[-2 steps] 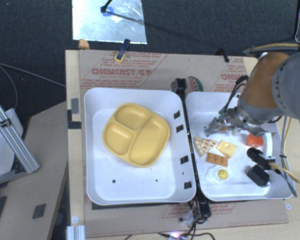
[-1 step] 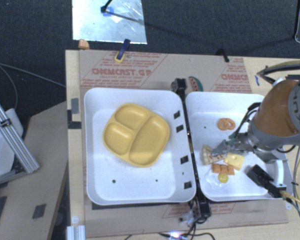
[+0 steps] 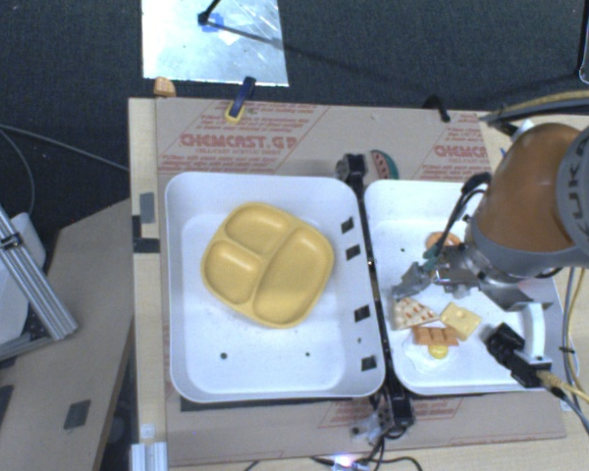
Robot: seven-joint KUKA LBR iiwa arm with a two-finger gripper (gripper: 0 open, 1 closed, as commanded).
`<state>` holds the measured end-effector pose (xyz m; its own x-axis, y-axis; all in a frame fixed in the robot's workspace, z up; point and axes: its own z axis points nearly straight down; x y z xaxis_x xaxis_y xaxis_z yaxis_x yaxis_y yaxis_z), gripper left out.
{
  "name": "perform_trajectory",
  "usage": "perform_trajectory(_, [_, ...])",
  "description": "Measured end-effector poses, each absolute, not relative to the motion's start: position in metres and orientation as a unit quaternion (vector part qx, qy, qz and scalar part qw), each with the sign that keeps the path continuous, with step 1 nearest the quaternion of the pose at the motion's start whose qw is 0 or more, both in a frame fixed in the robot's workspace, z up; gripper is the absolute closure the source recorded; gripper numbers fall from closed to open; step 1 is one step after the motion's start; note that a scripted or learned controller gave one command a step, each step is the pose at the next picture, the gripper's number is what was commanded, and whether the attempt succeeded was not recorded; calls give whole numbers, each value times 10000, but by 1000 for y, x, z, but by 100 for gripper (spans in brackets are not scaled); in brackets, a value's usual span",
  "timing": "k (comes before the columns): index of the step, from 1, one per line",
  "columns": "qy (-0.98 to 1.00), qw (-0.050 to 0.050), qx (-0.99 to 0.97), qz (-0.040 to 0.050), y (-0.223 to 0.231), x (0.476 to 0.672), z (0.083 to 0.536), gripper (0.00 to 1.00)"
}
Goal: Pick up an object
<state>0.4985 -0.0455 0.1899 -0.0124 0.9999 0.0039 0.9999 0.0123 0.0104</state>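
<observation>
My gripper (image 3: 413, 285) is low over the right bin (image 3: 398, 214), reaching in from the right, its metal fingers pointing left. Just below it lie several toy foods: a tan waffle-like piece (image 3: 410, 312), a pale yellow cheese wedge (image 3: 460, 318), an orange-brown cracker (image 3: 434, 337) and a small yellow piece (image 3: 438, 351). An orange item (image 3: 440, 240) peeks out beside the arm, partly hidden. I see nothing between the fingers.
The left bin (image 3: 191, 361) holds a yellow three-compartment plate (image 3: 268, 263). A black divider with clips (image 3: 366, 273) runs between the bins. Cardboard (image 3: 275, 140) lies under both bins, and a shiny sheet (image 3: 214, 26) lies beyond.
</observation>
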Motion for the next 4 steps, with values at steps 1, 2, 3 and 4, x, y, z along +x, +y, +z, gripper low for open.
perform_trajectory(1, [7069, -4, 7073, -10, -89, 549, 100, 0])
perform_trajectory(2, [7068, -20, 7074, -9, -86, 484, 83, 0])
perform_trajectory(3, [7074, 10, 7068, 13, -86, 488, 95, 100])
perform_trajectory(4, [7115, 38, 7027, 59, -18, 536, 189, 100])
